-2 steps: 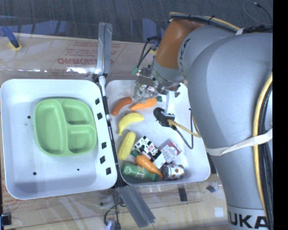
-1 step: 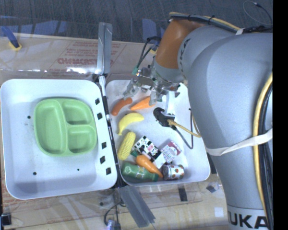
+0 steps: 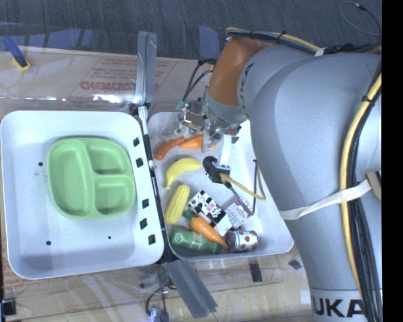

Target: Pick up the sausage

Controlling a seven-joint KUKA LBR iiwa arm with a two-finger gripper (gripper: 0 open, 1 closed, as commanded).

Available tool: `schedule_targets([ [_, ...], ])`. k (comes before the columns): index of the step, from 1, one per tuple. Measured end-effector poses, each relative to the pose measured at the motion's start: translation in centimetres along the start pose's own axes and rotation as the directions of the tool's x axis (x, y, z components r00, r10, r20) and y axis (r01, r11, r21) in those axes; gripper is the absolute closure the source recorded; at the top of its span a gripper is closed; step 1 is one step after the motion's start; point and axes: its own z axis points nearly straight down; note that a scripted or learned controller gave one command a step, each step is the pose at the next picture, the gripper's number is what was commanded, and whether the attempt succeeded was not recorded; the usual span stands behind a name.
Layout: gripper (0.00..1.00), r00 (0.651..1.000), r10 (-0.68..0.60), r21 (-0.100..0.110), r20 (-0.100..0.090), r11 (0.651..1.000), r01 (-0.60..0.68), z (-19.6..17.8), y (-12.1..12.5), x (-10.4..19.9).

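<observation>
Tool [image 3: 200, 127] sits low at the right bin's [image 3: 272, 223] far end, over the orange sausage [image 3: 178, 144], presumably positioned for grasp; finger state cannot be determined.

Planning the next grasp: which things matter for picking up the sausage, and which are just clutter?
Job: sausage, gripper, right bin.
Lying about: banana, corn, carrot, green bottle, can, green plate.
</observation>
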Motion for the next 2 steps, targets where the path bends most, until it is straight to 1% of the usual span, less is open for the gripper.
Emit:
schedule_targets([
  [1,1.0,1.0,-0.004,0.014,0.004,1.0,0.004,-0.4,-0.3,-0.1],
  [2,1.0,0.999,0.045,0.013,0.005,0.999,-0.045,-14.2,-2.7,5.8],
])
